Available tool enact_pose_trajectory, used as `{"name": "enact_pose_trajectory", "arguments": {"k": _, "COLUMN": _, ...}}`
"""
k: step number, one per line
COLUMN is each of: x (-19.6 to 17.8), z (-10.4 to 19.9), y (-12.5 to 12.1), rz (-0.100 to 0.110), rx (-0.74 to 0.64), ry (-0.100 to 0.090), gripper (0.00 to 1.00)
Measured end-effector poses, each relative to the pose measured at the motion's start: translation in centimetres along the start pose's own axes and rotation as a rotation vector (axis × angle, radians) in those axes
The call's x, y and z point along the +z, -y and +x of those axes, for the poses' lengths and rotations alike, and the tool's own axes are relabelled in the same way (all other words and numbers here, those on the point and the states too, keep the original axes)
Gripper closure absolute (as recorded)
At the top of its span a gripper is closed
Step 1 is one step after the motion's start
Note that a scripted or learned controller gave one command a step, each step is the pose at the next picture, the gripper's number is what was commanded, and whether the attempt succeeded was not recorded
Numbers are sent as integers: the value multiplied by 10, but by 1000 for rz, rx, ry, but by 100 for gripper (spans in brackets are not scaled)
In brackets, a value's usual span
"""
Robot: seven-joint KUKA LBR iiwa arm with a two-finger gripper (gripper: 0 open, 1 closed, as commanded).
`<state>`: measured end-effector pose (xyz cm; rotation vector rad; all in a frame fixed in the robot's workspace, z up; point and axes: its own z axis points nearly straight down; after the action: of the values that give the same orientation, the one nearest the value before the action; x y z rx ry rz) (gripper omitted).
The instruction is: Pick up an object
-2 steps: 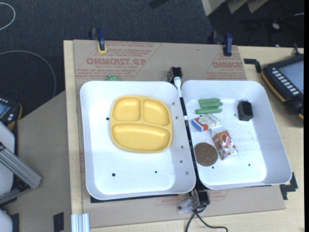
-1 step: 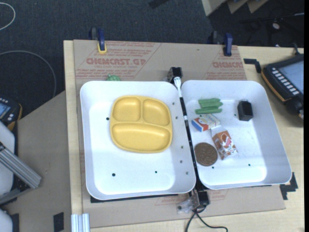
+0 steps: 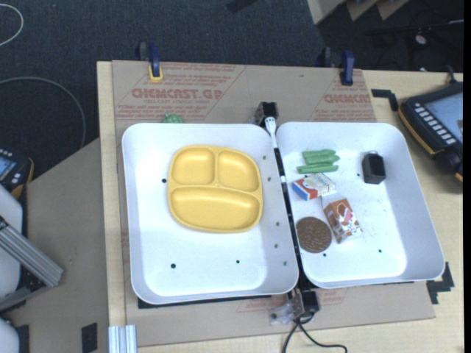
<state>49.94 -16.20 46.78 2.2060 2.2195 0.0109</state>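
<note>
The objects I could pick lie in the right bin (image 3: 412,219), all in its left and middle part. A green bean pod (image 3: 318,160) lies farthest back, running across the bin. Just in front of it sits a small carton (image 3: 313,187), red, white and blue, tilted a little. Nearer the front a brown disc (image 3: 314,234) lies flat, close to the bin's left wall, and a red and white packet (image 3: 343,220) touches it on its right. A black block (image 3: 373,168) sits apart from these, to the right of the pod. I cannot tell whether my gripper has its fingers apart or together.

The left bin (image 3: 147,256) touches the right one along their shared edge and holds a yellow plate (image 3: 215,188) with three compartments, lying flat in the back half. A small green thing (image 3: 172,118) sits on the board (image 3: 118,197) just behind that bin. Two blue clamps (image 3: 153,56) grip the board's far edge. A handheld screen (image 3: 440,120) with an orange rim rests off to the right, and a cable (image 3: 302,326) trails off the near edge.
</note>
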Motion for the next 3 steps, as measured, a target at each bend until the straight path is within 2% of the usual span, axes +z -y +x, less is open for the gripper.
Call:
{"name": "enact_pose_trajectory", "arguments": {"k": 1, "x": -73, "z": -64, "y": 21, "rz": 2, "rx": 12, "ry": 5, "gripper": 100}}
{"name": "enact_pose_trajectory", "arguments": {"k": 2, "x": 49, "z": -61, "y": 22, "rz": 25, "rx": 7, "ry": -8, "gripper": 100}}
{"name": "enact_pose_trajectory", "arguments": {"k": 3, "x": 143, "z": -60, "y": 23, "rz": 23, "rx": 7, "ry": -8, "gripper": 100}}
